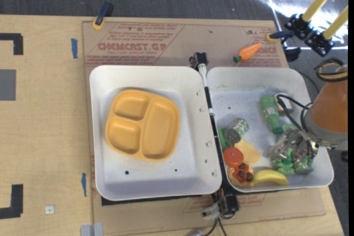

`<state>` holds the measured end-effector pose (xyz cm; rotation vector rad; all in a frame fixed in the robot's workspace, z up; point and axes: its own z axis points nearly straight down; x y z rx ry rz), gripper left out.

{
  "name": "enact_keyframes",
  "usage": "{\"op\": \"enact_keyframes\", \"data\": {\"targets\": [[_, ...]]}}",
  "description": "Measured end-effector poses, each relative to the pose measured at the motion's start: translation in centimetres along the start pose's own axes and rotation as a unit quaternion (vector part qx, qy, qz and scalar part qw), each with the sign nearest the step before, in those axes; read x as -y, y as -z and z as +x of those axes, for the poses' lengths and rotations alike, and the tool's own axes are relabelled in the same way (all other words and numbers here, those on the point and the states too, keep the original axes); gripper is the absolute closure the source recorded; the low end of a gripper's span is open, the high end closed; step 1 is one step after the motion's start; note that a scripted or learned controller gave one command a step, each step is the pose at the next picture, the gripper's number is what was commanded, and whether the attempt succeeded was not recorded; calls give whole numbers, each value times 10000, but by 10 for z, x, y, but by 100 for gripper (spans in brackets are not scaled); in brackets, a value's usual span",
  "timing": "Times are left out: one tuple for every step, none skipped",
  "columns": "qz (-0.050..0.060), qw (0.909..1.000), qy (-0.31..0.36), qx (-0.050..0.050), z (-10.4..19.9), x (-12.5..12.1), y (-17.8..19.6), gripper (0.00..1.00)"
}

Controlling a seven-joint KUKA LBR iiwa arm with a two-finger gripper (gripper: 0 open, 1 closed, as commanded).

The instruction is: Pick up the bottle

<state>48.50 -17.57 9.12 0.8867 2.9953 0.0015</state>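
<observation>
sitting among toys, one green bottle, one banana.

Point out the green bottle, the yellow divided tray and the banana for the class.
green bottle [270, 112], camera view, on its body in the right bin.
yellow divided tray [142, 124], camera view, on its central ridge.
banana [270, 177], camera view, on its middle.

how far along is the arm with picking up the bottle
Done: the gripper is down inside the right bin, among the clutter at its right side. In hand: nothing clearly; the green bottle lies on the bin floor just above the gripper, not between its fingers. Left: close on the bottle and lift it out.
</observation>
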Motion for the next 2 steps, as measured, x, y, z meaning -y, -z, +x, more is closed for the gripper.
{"op": "enact_keyframes", "data": {"targets": [[27, 9931, -1175, -56, 27, -48, 76, 100], [14, 9930, -1178, -32, 25, -49, 87, 100]]}}
